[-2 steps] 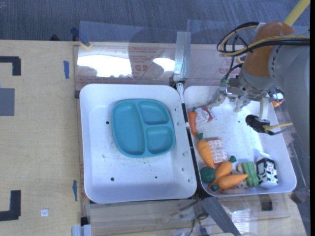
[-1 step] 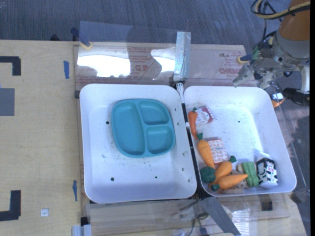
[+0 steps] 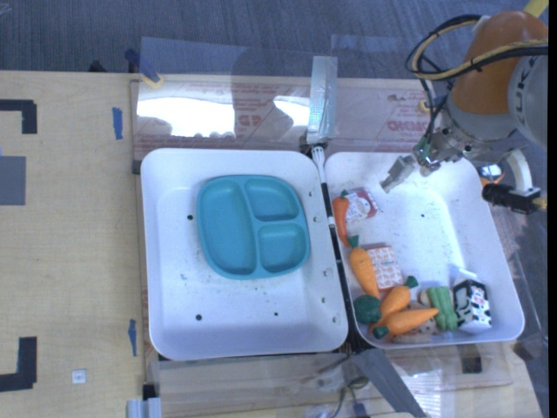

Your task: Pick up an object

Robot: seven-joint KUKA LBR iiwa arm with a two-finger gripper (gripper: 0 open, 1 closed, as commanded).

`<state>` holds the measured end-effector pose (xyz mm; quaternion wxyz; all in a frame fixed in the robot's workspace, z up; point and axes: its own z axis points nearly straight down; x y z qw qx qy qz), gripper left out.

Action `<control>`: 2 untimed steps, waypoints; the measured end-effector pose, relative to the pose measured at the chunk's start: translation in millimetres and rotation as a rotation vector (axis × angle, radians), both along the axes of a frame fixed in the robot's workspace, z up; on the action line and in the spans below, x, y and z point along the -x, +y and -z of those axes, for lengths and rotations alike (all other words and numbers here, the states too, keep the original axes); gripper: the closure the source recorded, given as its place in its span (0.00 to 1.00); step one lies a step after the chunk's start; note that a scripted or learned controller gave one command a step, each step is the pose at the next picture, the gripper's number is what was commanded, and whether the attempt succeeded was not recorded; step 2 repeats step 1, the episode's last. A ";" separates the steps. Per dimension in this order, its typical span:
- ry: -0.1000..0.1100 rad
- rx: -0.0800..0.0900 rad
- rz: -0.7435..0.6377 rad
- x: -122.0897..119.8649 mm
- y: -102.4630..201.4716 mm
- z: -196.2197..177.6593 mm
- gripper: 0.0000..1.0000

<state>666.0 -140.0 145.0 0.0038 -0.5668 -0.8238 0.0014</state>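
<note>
Item: toy carrot [image 3: 363, 268], lying below-left of my end effector [image 3: 399, 174], well apart. Light, rigid, slick plastic, I judge; pinch across its middle. End effector state: cannot tell.

Blue divided plate [image 3: 253, 225] in left bin [image 3: 165, 259], toy carrots [image 3: 396, 310] and carton [image 3: 473, 304] in right bin [image 3: 452, 225], claw [image 3: 402, 173] above right bin's far end

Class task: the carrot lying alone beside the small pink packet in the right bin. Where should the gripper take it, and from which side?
Probably at the thick orange middle of the carrot, descending from above with fingers across its width: it lies flat, lengthwise along the bin.
</note>
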 end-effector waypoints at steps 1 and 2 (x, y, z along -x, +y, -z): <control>0.004 -0.002 -0.353 0.6 18.0 47.5 0.00; 0.004 -0.002 -0.353 0.6 18.0 47.5 0.00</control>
